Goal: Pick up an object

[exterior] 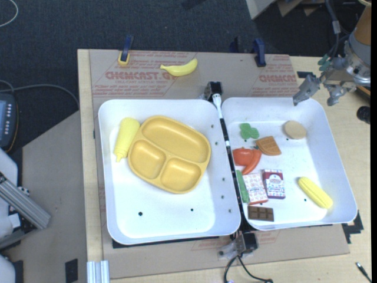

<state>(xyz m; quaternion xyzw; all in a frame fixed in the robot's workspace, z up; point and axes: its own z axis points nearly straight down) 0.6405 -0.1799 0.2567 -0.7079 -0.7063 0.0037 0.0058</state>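
The cardboard-topped bench (147,75) carries two white bins (112,158) side by side and a banana (179,68).

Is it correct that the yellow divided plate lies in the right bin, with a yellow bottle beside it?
Not quite. The camera view shows the yellow divided plate in the left bin, not the right one. The yellow bottle does lie beside it.

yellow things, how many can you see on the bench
4: a banana on the board behind the bins, a bottle and a tray in the left bin, a corn cob in the right bin.
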